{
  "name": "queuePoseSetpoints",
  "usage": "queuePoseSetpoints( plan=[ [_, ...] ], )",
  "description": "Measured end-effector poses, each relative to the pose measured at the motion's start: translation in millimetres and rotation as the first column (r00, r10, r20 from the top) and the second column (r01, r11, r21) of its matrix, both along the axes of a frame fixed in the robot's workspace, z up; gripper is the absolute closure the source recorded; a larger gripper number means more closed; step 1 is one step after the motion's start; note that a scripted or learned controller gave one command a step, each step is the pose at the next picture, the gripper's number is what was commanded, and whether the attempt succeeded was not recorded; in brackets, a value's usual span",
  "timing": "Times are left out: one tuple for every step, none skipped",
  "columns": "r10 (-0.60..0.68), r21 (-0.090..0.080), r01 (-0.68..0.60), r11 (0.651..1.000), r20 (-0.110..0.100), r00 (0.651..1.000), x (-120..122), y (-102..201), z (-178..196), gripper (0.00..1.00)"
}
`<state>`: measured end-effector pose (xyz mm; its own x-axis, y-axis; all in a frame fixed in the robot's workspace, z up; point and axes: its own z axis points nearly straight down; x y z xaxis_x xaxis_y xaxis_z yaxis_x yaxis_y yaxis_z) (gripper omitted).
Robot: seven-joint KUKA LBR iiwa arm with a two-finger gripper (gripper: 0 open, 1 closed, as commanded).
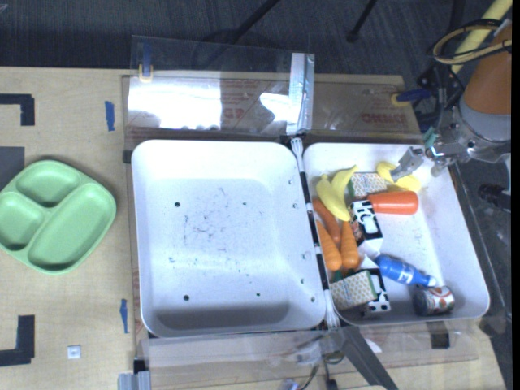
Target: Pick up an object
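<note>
The right bin holds a pile of objects. A yellow banana lies at its left, beside orange carrots. A red-orange cylinder rests in the middle, and a small yellow item lies behind it. A blue bottle, a dark can and a patterned box sit toward the front. My gripper hangs over the bin's back right corner, just above the yellow item, with nothing visibly held.
The left bin stands beside the right one. A green divided plate rests on the bench at far left. A clear plastic sheet stands behind the bins. Cables and the arm crowd the upper right.
</note>
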<state>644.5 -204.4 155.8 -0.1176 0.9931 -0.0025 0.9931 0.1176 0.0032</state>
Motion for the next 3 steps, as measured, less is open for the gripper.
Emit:
queuePoseSetpoints(
  plan=[
    [0.004,0.014,-0.004,1.0,-0.01,1.0,25,3,-62,0.0],
    [0.009,0.004,-0.009,1.0,0.009,1.0,30,4,-49,1.0],
    [0.047,0.0,-0.047,0.999,0.001,0.999,20,15,16,1.0]
  ],
)
